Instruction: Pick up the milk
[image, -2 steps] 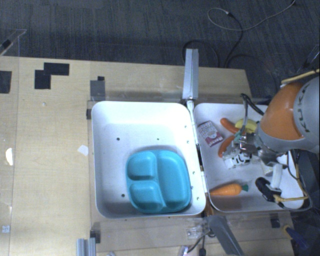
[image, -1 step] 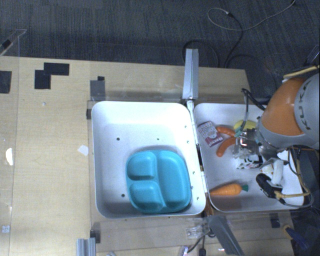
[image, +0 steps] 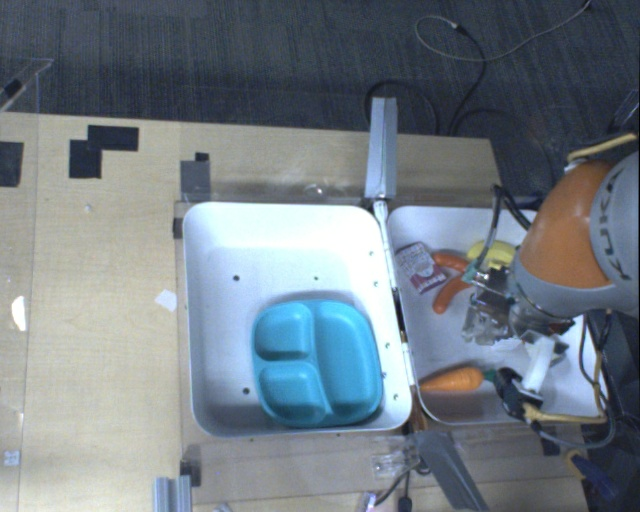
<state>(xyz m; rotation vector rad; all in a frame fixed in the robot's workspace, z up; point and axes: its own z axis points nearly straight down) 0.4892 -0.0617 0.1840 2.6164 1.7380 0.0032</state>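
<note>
The gripper (image: 487, 322) is hovering in the right bin (image: 430, 225), its opening impossible to judge, while the milk (image: 414, 262), likely a light, crushable carton, is lying up-left of it, best pinched across its flat sides.

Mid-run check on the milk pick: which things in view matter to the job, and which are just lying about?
Job:
- milk carton, right bin, far-left corner
- gripper, over the right bin

Lying about:
- carrot, right bin, near edge
- orange-red item beside the carton
- yellow item
- blue divided tray in the left bin
</note>
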